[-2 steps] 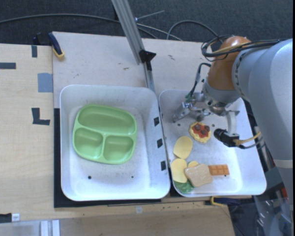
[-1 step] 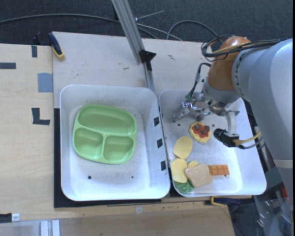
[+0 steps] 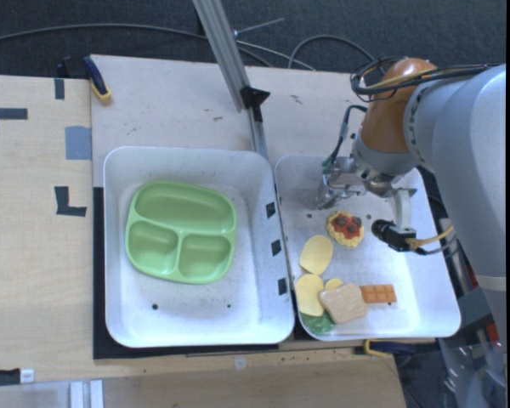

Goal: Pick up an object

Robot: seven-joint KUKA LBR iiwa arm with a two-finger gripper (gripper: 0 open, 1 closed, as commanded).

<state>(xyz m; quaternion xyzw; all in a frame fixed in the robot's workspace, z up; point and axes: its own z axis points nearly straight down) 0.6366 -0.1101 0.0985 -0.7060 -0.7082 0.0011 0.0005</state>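
Observation:
My gripper (image 3: 330, 192) hangs over the upper part of the right bin (image 3: 433, 308), its fingers pointing down near the bin floor. Just to its lower right lies a small yellow pizza toy with red topping (image 3: 346, 228), apart from the fingertips. Further down lie two pale yellow chip-like pieces (image 3: 316, 254) (image 3: 309, 292), a tan bread slice (image 3: 346, 303), an orange waffle piece (image 3: 377, 294) and a green piece (image 3: 319, 322) under the bread. Nothing shows between the fingers.
The left bin (image 3: 119, 304) holds a green divided plate (image 3: 182, 231). A metal pole (image 3: 225, 45) slants down to the bins' shared rim. A black cable connector (image 3: 393, 235) hangs beside the pizza toy. The arm's grey body (image 3: 467, 143) covers the right bin's upper right.

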